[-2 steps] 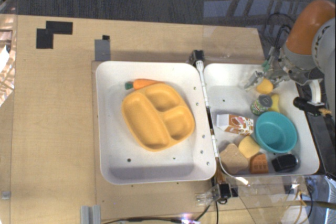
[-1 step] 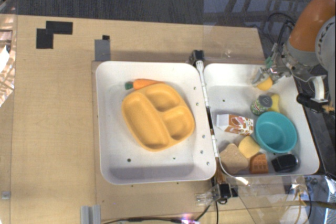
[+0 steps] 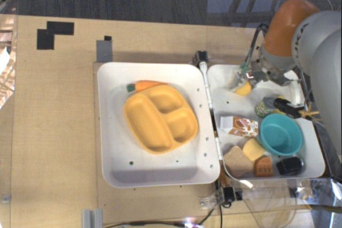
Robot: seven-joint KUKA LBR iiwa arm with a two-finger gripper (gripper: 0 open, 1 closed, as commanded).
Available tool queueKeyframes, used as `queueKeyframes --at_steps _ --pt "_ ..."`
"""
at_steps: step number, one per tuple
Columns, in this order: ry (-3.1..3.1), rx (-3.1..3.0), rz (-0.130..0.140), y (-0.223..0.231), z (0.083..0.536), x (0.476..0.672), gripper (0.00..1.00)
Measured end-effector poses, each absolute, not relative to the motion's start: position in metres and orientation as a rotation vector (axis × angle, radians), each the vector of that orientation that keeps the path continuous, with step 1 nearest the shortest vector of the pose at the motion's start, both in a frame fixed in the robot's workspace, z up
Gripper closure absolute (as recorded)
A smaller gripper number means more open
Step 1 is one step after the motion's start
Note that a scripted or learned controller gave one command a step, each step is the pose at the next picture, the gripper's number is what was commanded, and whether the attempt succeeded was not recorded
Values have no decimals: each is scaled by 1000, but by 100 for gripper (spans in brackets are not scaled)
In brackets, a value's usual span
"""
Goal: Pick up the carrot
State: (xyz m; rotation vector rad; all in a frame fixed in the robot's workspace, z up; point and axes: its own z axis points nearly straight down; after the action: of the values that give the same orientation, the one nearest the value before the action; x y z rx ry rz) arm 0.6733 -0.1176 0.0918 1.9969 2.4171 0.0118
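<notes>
The small orange carrot with a green top end (image 3: pixel 145 84) is found in the left white bin (image 3: pixel 109 115), near that bin's far edge. It is laid roughly level across the view, its long axis running left to right, with the green end toward the left and the orange tip toward the right. It is pressed against the far rim of a large yellow plastic divided plate (image 3: pixel 160 117), which appears to overlap part of its near side, so that only the far side of the carrot is freely exposed.

The gripper (image 3: pixel 247 78) is seen over the far part of the right white bin (image 3: pixel 320 168), just above a small yellow object (image 3: pixel 243 89). Nothing can be made out between its fingers, and whether they are parted or closed cannot be told from this view.

The carrot therefore lies to the left of the gripper, across the divider between the bins, at about the same depth in the view. A mostly sideways travel toward the left is judged to be called for, followed by a descent. Since the long axis runs left to right, a grasp across the carrot's short width is judged most likely to succeed, though the plate rim against it leaves little room on the near side.

Elsewhere in the right bin, a teal bowl (image 3: pixel 280 135) is seen.
</notes>
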Motion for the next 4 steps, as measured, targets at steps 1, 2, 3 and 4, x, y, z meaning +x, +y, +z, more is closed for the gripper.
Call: queueKeyframes --at_steps 1,2,3,4 --pt "2624 1685 12 -151 94 595 100" --pt "2647 1633 22 -97 97 506 100" --pt "2420 1994 13 -24 187 541 100" --pt "2247 2197 6 50 184 506 100"
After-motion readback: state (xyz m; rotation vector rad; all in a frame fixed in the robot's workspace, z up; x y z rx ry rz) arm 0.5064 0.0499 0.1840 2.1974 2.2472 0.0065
